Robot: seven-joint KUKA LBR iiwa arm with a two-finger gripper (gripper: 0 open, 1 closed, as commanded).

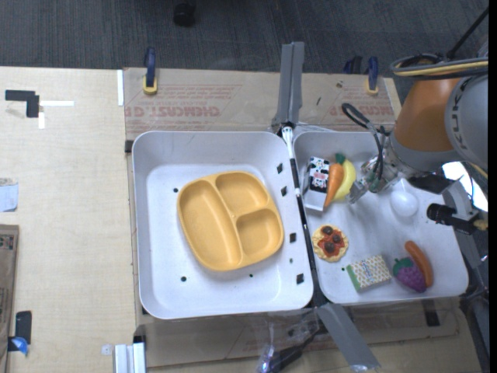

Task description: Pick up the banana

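1. One banana point(349, 176) lies just left of the gripper point(371, 179), beside a carrot point(335, 182)
2. Its long axis runs roughly upright in view
3. Jaw opening: cannot tell

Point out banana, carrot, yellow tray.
banana point(349, 175): camera view, on the yellow curve showing right of the carrot.
carrot point(335, 185): camera view, middle of its orange body.
yellow tray point(203, 208): camera view, floor of its large left compartment, in the left bin.
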